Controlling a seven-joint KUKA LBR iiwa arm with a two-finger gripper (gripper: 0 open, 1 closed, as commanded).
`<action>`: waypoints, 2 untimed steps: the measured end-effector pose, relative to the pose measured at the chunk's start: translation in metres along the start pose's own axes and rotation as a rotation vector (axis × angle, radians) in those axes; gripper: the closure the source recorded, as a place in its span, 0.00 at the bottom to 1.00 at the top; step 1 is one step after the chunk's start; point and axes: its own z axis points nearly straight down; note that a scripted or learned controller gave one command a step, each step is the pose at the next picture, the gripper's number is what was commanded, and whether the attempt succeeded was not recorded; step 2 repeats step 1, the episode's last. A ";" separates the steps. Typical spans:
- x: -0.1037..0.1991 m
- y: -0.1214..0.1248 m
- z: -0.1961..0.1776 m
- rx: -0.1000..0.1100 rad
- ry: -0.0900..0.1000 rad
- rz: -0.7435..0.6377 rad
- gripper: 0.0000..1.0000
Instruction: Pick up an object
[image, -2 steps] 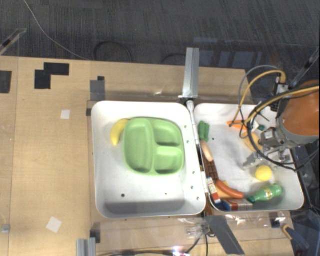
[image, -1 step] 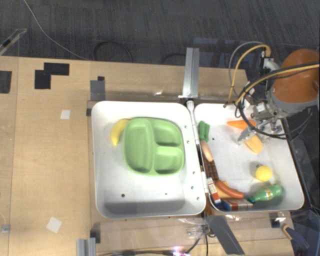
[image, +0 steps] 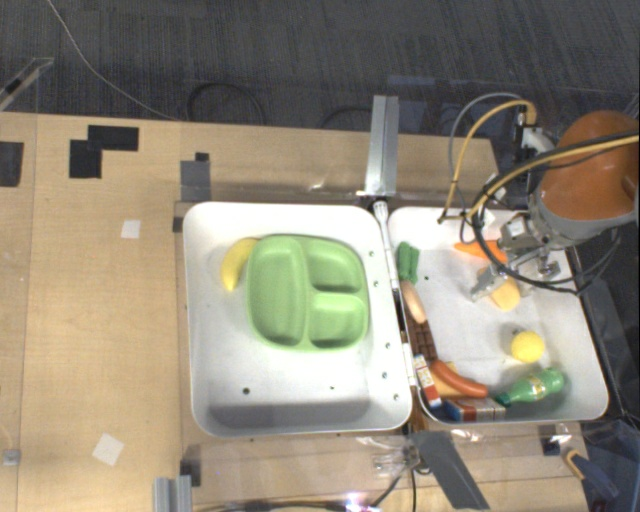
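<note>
The robot's jaws (image: 497, 284) hang low over the far half of the right bin (image: 596, 372), and whether they are parted or closed cannot be told; a pale yellow block (image: 507, 295) lies right at their tips. A lemon (image: 527, 347) sits toward that bin's near right corner, beside a green bottle (image: 528, 387) and a sausage (image: 459, 380) along the near edge. In the left bin (image: 215, 370) on the surface, a green divided tray (image: 305, 291) lies beside a banana (image: 236, 262) near the far left corner.
</note>
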 end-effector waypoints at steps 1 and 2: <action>-0.002 0.008 0.000 0.001 0.000 -0.009 0.00; -0.002 0.008 0.000 0.001 0.000 -0.009 0.00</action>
